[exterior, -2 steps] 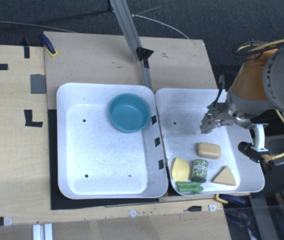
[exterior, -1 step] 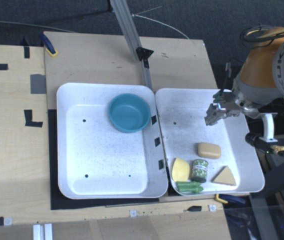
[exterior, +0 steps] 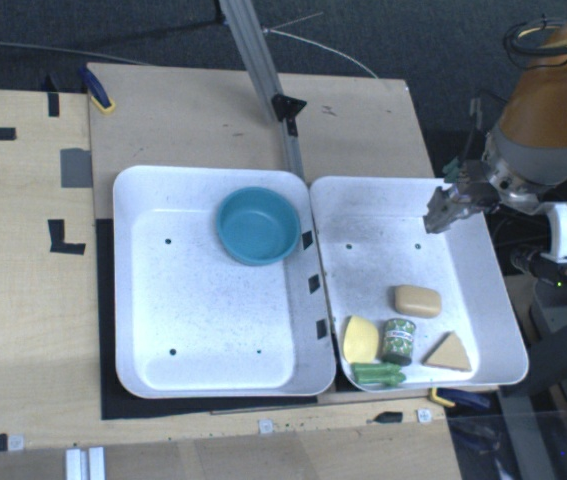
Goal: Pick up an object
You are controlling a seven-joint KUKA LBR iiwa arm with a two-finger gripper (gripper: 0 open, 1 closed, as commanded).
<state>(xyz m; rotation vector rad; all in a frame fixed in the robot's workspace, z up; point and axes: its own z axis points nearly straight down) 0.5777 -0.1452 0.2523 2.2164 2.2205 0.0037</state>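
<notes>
Seen from the camera above, the pale wooden desk (exterior: pixel 193 128) carries two shallow white plastic bins side by side, and the right white bin (exterior: pixel 483 298) serves as the reference for everything else. The grey arm with its orange band reaches in from the right, and its dark two-finger hand (exterior: pixel 441 213) hangs over the upper right corner of that bin, near its far rim; whether it is spread or pressed together I cannot tell, since the tips read as one dark blur, and nothing is visible between them. In the near part of the right bin a cluster of small things lies close together: a tan rounded block like a bar of soap (exterior: pixel 416 300), below it a small dark green can (exterior: pixel 399 340), just to the can's left a yellow rounded piece (exterior: pixel 360 340), beneath those a green elongated piece (exterior: pixel 378 374) against the near rim, and at the near right corner a tan wedge (exterior: pixel 448 353). All are well apart from the hand. To the left of the right bin sits the left white bin (exterior: pixel 153 348), holding a round blue bowl (exterior: pixel 258 225) near its far right corner.
</notes>
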